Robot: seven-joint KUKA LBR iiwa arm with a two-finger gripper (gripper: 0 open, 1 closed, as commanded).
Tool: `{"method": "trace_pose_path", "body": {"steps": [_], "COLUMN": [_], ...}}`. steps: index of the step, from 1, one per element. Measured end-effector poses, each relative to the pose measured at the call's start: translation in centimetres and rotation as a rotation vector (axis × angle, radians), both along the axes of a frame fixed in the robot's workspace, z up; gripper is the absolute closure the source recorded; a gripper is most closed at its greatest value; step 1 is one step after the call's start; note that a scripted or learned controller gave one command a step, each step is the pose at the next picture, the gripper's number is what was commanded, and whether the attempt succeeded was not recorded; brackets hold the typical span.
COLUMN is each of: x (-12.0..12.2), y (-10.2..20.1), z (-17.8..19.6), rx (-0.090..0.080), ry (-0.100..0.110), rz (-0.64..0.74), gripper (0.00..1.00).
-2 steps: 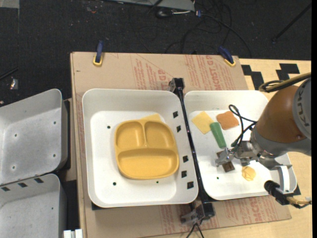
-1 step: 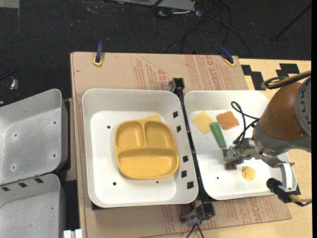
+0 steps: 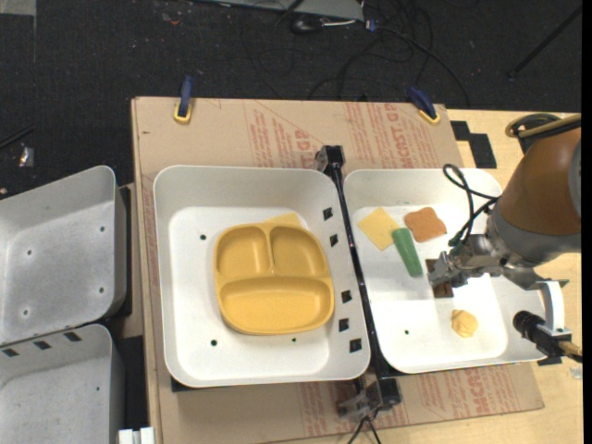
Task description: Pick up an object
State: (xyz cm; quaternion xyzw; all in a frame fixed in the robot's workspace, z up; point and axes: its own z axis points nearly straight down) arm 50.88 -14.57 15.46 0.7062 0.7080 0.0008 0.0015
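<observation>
Near right bin (image 3: 481,354) centre, gripper (image 3: 442,276) lowered beside green stick (image 3: 405,252); finger state cannot be told; stick likely nudged, grasp missed.

Brown cardboard-covered worktop (image 3: 259,128), printed with red lettering, clamped at the far edge by two yellow-and-blue clips (image 3: 183,109) (image 3: 425,107). On it, side by side and touching along a black centre strip: left bin (image 3: 185,202) and right bin (image 3: 388,185), both shallow, white, round-cornered. Bare cardboard showing beyond the bins at far, left and near edges.
</observation>
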Motion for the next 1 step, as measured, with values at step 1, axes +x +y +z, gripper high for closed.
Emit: {"method": "trace_pose_path", "body": {"steps": [1], "x": [-0.45], "y": [-0.50], "z": [4.53], "rx": [0.000], "ry": [-0.001], "rz": [-0.001], "gripper": [1.00]}}
